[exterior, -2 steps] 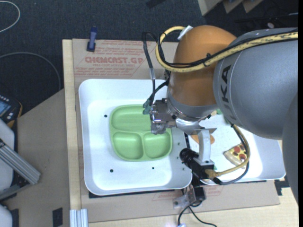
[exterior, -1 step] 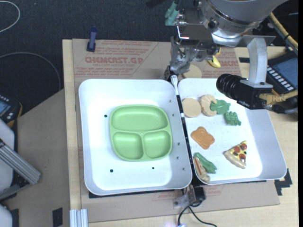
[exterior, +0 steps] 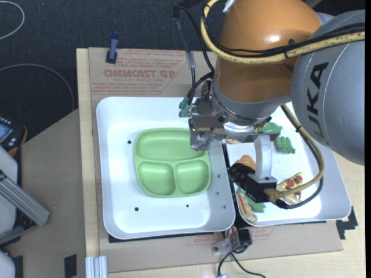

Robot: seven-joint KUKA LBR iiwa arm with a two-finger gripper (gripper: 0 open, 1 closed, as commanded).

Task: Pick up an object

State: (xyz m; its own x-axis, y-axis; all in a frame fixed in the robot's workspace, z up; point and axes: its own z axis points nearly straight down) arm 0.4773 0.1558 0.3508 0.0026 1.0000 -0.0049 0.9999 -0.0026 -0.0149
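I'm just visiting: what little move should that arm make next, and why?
Probably a short drop straight down. The tool hangs over the right-hand rim of the green divided plate in the left bin, so lowering might bring it around that rim. Whether it already touches the plate, I cannot tell.

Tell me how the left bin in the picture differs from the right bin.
The left bin holds one green divided tray; the right bin holds small pieces, among them a green piece and a red-and-yellow piece. The left bin shows almost whole; the arm covers much of the right bin. The gripper hangs over the left bin, not the right. Both are white and shallow.
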